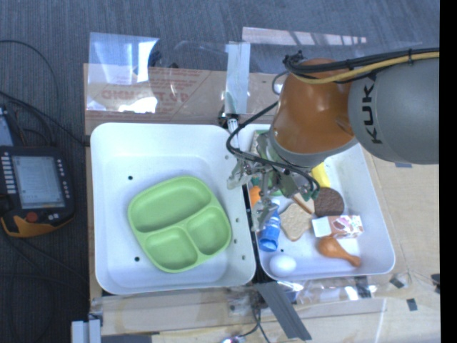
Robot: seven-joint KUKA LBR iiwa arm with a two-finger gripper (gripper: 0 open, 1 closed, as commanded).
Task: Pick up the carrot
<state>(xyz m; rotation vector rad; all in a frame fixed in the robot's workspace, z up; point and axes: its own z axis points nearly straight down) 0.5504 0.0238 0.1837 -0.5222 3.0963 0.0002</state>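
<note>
Hovering low at frame centre over the right bin (378,259), presumably to reach a carrot (254,194) barely glimpsed; hand (265,191) state impossible to tell.

Bright, even overhead light, glare on the clear plastic sheet (123,51), slightly soft focus.
</note>
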